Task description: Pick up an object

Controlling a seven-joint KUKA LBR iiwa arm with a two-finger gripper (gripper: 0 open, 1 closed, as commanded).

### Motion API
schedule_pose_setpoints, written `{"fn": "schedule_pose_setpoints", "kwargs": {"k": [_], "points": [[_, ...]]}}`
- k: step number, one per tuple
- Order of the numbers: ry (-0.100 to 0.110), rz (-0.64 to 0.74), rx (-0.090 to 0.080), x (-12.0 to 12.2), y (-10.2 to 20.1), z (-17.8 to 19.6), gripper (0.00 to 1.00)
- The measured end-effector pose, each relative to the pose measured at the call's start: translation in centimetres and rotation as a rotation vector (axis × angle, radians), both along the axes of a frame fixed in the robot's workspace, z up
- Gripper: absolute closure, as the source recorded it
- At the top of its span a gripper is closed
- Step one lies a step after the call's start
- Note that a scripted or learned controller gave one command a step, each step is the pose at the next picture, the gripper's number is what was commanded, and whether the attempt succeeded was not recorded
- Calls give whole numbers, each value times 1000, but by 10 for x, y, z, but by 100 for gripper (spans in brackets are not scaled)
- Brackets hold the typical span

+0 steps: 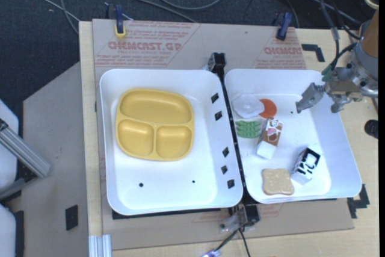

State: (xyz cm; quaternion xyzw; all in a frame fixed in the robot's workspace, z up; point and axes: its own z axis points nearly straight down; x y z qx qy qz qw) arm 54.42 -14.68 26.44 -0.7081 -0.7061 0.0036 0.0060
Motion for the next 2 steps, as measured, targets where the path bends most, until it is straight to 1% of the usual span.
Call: {"fn": "schedule_pose_setpoints", "kwargs": {"k": [1, 2], "points": [[-12, 3, -2, 2, 0, 6, 0], [-7, 3, -1, 3, 4, -37, 0]]}}
